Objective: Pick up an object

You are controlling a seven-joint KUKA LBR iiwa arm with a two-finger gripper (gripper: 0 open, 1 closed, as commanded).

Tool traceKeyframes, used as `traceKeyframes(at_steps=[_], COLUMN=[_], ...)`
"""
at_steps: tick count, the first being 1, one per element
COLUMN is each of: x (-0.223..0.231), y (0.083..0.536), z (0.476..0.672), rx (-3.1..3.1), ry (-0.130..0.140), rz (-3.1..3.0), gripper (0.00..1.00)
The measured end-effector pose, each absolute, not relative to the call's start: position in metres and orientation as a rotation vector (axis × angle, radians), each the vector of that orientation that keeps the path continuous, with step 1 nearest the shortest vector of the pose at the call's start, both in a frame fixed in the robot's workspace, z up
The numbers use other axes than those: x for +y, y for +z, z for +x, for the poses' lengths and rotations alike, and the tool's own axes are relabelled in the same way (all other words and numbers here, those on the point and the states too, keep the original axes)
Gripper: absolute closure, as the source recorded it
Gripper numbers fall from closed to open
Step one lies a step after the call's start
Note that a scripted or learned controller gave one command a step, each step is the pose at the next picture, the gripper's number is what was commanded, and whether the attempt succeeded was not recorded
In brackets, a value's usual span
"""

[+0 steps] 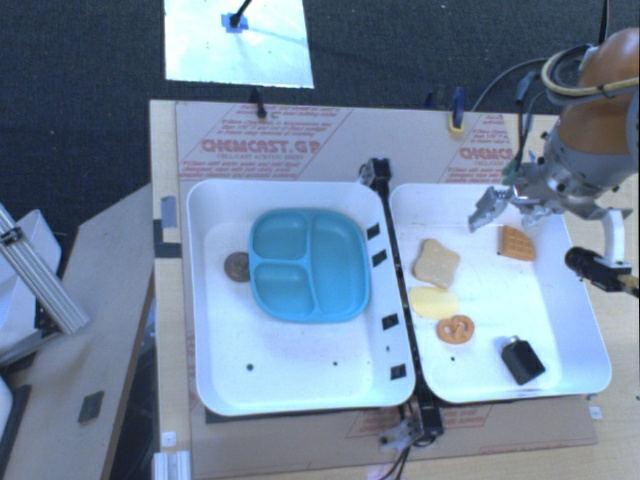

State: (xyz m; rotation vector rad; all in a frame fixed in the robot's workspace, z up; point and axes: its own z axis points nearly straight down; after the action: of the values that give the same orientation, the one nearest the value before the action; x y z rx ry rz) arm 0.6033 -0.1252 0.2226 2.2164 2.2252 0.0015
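The right bin (585,333) holds several small items: a slice of toast (437,263), a pale yellow piece (432,302), an orange pretzel (455,329), an orange waffle-like cracker (517,243) and a black block (522,359). My gripper (508,211) hangs over the back part of this bin, just above and behind the cracker. Its fingers are spread open with nothing between them.
The left bin (215,368) holds a blue divided plate (306,265) with a small brown round piece (237,266) at its left edge. A dark rail (395,288) with clips divides the two bins. A square white sheet (237,30) lies behind the bench.
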Motion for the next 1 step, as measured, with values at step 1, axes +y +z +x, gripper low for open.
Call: traceKeyframes(at_steps=[1], x=[-0.1277], y=[0.1601], z=[0.6030], rx=[2.224], ry=[-0.003], rz=[2.222], gripper=[0.00])
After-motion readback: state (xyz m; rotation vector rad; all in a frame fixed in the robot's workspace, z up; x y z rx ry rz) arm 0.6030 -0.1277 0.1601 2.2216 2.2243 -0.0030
